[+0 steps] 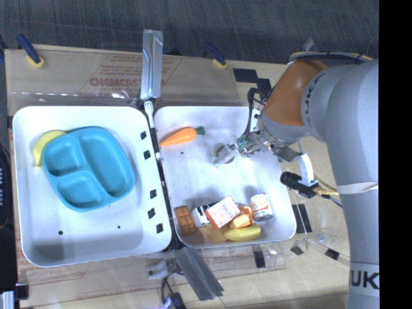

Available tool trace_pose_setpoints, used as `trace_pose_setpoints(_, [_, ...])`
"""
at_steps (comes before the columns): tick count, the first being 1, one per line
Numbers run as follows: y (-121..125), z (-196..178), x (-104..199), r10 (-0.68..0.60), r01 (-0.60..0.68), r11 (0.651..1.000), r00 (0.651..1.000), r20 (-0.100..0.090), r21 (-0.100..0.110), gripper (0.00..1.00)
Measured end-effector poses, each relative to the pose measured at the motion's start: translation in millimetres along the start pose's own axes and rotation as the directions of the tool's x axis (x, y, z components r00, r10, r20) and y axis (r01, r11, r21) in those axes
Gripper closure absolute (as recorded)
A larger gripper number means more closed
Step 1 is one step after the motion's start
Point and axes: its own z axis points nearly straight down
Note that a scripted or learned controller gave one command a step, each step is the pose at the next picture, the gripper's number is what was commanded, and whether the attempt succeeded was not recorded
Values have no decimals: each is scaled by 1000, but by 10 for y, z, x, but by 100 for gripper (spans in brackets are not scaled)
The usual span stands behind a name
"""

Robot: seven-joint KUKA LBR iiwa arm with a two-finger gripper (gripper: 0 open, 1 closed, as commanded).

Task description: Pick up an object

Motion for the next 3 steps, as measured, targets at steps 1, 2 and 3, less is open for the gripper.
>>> trace_pose_setpoints(1, [400, -11, -80, -234, 234, 972, 972, 3, -2, 0])
trace_pose_setpoints(2, [29, 9, -21, 12, -12, 1000, 1000, -2, 3, 0])
trace_pose_setpoints(3, [34, -86, -20, 8, -8, 1000, 1000, -2, 5, 100])
